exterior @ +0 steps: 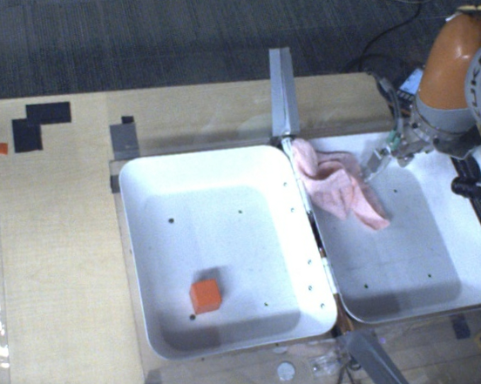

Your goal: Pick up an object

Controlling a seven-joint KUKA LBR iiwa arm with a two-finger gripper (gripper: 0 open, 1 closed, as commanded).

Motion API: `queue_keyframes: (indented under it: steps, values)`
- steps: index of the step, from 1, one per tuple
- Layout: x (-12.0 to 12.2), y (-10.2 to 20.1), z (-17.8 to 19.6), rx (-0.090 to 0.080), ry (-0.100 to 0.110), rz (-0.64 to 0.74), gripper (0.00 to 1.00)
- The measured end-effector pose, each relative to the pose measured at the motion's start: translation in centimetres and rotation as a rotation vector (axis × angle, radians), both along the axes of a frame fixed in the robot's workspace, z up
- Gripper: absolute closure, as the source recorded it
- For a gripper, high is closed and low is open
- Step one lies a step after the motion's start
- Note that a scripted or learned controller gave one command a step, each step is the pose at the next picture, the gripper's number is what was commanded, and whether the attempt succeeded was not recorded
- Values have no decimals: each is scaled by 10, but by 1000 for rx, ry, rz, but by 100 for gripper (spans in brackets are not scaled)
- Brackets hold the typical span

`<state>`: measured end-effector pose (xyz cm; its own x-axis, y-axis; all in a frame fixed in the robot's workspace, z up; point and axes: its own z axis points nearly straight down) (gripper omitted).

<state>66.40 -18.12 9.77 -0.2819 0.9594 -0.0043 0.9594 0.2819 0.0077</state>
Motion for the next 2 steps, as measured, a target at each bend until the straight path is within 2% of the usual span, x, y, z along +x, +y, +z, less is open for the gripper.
queue_keyframes:
  steps: [1, 2]
  values:
    - [-42, 83, -7, 0, -5, 82, 0]
    - [-12, 84, -8, 1, -2, -108, 0]
